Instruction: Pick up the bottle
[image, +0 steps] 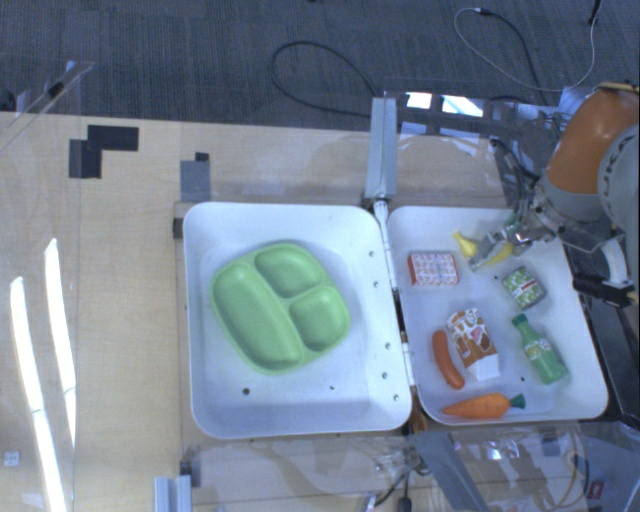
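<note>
The green bottle (539, 350) lies at the lower right of the right bin (596, 395), just below a small green can (523, 287). The gripper (499, 246) hovers at the bin's upper part over a yellow banana (466, 244), well apart from the bottle; whether it is open I cannot tell. Left of the bottle lie a carton (470, 343), a sausage (447, 359) and a carrot (483, 405).

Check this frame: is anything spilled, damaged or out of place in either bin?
Nothing stands out. The green bottle lies on its side in the right bin among toy foods, intact; the green divided plate sits flat in the left bin.
</note>
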